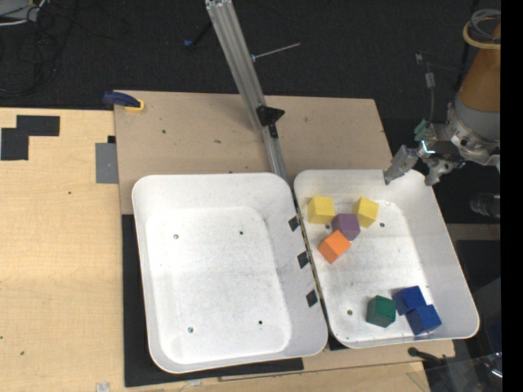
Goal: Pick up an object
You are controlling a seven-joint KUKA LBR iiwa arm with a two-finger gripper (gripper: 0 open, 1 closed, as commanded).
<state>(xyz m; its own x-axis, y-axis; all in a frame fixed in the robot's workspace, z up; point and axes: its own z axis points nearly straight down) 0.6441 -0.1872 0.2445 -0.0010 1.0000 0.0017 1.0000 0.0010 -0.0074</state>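
A: Camera view, nearest edge first: what sits at the bottom?

B: In the right bin (458, 300), around five o'clock, a green block (380, 311) lies just beside two blue blocks (416, 309) that touch each other.

A: And further up that bin?

B: Toward its eleven o'clock corner there is a cluster: an orange block (333, 246) touching a purple block (346, 225), with one yellow block (321, 210) at the purple one's ten o'clock and a second yellow block (368, 211) at its one o'clock.

A: The left bin (155, 211)?

B: White, with a few dark specks on its floor.

A: Where is the arm (482, 72)?

B: It enters at about two o'clock of the frame, its orange band above the grey wrist. The gripper (413, 166) hangs over the right bin's far rim, above the blocks and well apart from all of them.

A: Its claw?

B: Nothing is between the fingers that I can see; whether they are spread or pressed together I cannot tell.

A: Beyond the bins?

B: A metal rail (241, 64) slants up from between the bins toward twelve o'clock.
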